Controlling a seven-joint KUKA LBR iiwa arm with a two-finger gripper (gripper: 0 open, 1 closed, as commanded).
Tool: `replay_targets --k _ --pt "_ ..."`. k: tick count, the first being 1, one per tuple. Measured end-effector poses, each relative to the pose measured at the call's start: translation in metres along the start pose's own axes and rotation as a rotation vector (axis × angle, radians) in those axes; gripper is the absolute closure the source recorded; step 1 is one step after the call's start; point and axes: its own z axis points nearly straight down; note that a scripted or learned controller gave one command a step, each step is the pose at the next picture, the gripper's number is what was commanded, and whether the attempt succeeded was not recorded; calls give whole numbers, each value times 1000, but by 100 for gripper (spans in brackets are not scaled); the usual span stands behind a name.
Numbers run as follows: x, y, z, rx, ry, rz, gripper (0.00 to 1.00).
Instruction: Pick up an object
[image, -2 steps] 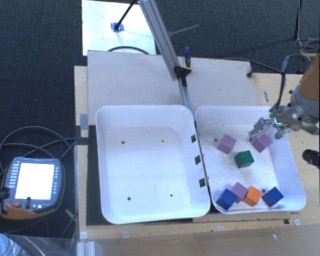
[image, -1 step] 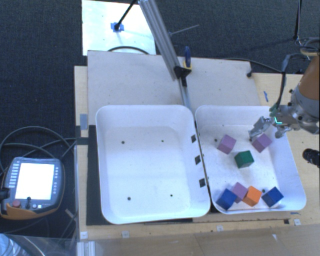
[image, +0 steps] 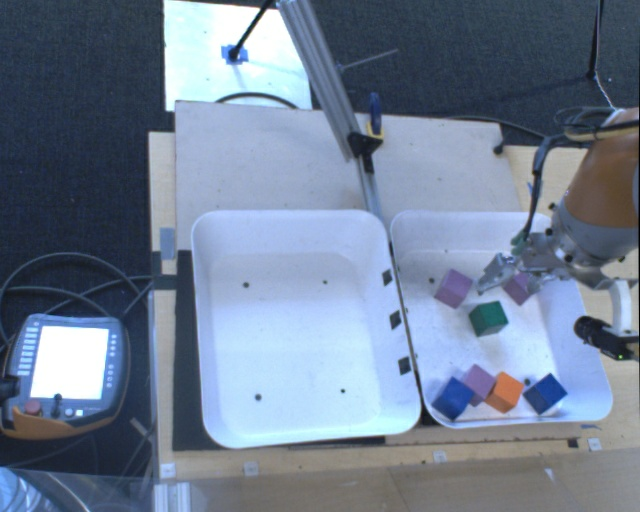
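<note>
Hovering low over the right bin (image: 590, 385), the gripper (image: 503, 270) of the grey and orange arm (image: 598, 200) reaches in from the right, its metal fingers (image: 494, 274) standing apart with nothing between them. A purple block (image: 520, 288) lies just beside the fingertips, partly under the wrist, and a second purple block (image: 453, 288) sits a little to the left, near the bin's middle. A green block (image: 488, 318) rests just below the gripper, apart from both.

Along the bin's near edge, four more blocks crowd together: a blue block (image: 453, 397) at the left, a small purple one (image: 479, 381) touching it, an orange block (image: 505, 391) next to that, and another blue block (image: 545, 393) slightly apart on the right.

The left bin (image: 215, 300) adjoins the right one, black clips (image: 396, 319) along their shared edge. A silver pole (image: 325, 75) slants up from behind the bins, and a handheld control pad (image: 62, 375) with a lit screen lies on the dark floor at far left.
</note>
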Motion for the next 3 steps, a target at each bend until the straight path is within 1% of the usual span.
replay_targets --k 1,2,3 --pt "1 -11 54 1 0 2 0" --pt "2 -10 92 -2 -1 1 0" --pt "1 -9 80 -7 -2 -1 100"
